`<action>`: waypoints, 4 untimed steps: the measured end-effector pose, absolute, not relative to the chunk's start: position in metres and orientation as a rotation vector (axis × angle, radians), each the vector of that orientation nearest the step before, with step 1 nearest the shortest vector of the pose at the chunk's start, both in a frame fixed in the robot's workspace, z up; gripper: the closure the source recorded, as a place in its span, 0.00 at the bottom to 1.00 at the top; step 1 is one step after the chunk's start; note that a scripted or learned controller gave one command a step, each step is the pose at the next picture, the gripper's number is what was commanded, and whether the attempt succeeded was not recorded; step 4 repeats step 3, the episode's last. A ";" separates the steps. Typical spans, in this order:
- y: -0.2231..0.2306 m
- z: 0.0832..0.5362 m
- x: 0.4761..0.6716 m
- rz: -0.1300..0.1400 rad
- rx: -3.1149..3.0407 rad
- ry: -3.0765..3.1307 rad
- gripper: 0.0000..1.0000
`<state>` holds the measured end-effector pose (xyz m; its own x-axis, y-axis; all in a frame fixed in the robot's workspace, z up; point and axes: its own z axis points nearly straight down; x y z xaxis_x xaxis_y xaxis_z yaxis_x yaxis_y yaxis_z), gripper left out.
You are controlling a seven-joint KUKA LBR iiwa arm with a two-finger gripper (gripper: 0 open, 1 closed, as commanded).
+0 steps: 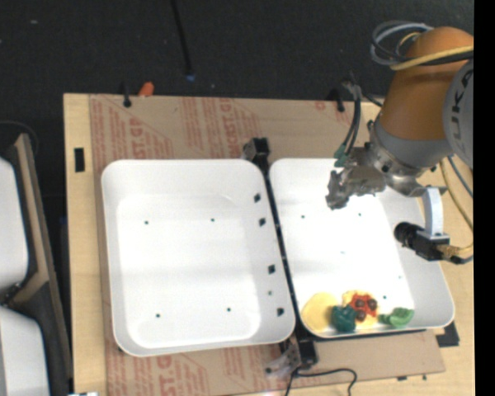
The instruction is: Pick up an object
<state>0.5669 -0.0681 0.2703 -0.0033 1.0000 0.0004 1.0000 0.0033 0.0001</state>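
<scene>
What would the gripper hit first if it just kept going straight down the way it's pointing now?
Most likely the bare white floor of the right bin, near its far end. The gripper points down there, well away from the small pile of objects at the near edge. Height above the floor is hard to judge from this slanted view.

Fixed overhead, slanted onto both bins (190, 172)

Left white bin (190, 337), wooden bench (91, 221)

A pale wooden bench (82, 246) under a printed cardboard sheet (198, 130) stands on dark floor (231, 31).
</scene>
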 end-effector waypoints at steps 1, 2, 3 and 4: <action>-0.018 0.255 0.592 0.000 -2.217 -2.225 1.00; 0.027 0.242 0.616 0.000 -2.217 -2.225 1.00; 0.073 0.236 0.627 0.000 -2.218 -2.224 1.00; 0.073 0.236 0.627 0.000 -2.218 -2.224 1.00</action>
